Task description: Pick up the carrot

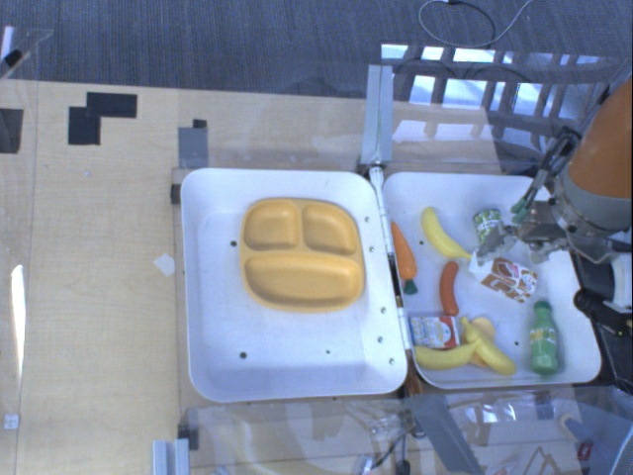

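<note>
Carrot [403, 255]: lies lengthwise against the right bin [589, 369]'s left wall, green end toward the camera; the wall crowds one flank, so a grasp looks tight.
End effector [499, 240]: hovers well right of the carrot, near a green can [487, 225] and a snack packet [509, 278]; opening: cannot tell; holds nothing visible.
Neighbours: red sausage [449, 287] just right of the carrot; banana [442, 234] beyond it.
Left bin [198, 354]: yellow tray [302, 253].
</note>
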{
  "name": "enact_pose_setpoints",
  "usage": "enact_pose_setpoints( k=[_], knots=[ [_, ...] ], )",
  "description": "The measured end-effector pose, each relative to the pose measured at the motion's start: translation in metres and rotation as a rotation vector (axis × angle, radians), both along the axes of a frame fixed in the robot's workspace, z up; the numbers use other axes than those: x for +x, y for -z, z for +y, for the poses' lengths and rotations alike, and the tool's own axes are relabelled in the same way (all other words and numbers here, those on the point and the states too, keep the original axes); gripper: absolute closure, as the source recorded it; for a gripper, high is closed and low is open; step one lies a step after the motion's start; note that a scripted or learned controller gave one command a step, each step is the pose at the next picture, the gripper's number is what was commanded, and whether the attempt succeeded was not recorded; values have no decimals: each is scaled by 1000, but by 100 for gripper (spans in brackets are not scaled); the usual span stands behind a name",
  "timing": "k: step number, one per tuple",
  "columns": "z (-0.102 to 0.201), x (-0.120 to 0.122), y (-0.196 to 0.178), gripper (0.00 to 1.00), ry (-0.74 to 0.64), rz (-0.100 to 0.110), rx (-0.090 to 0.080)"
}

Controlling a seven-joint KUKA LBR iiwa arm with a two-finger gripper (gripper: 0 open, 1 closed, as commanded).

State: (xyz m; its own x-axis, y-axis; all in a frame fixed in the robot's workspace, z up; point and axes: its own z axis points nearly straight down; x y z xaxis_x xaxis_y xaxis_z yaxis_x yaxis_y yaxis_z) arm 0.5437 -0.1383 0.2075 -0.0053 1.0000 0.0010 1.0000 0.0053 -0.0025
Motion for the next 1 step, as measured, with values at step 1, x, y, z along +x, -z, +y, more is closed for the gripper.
enact_pose_setpoints(
  k=[1],
  knots=[
    [28,31,102,0,-6,-4,0]
  ],
)
